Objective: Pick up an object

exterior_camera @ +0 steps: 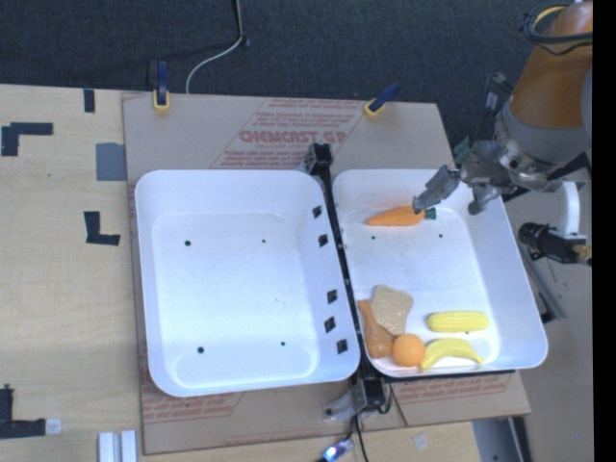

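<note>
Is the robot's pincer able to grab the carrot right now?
Probably yes. The pincer sits right at the carrot's green end in the right bin, with nothing lying over it; the other food is down by the near wall.

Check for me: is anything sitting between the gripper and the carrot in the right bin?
Nothing visible. The gripper hangs just right of the carrot, at its green end, with bare bin floor around it. The bread slice, corn, orange and banana lie apart at the near wall.
</note>
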Robot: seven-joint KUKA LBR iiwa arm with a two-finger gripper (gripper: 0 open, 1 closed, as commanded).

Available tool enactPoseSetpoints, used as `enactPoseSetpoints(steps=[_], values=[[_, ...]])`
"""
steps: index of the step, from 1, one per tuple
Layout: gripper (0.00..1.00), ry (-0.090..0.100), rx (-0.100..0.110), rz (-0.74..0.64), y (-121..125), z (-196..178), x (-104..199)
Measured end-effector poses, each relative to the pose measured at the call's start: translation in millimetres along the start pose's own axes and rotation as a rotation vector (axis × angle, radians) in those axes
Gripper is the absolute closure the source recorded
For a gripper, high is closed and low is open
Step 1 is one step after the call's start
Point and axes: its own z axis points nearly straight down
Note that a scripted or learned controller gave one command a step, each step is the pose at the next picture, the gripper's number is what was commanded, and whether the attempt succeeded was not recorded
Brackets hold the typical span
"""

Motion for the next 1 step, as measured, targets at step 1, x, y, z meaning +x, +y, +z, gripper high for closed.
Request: enactPoseSetpoints(steps=[1], values=[[0.00,-0.003,-0.020,-0.004,51.8,-144.1,21.7]])
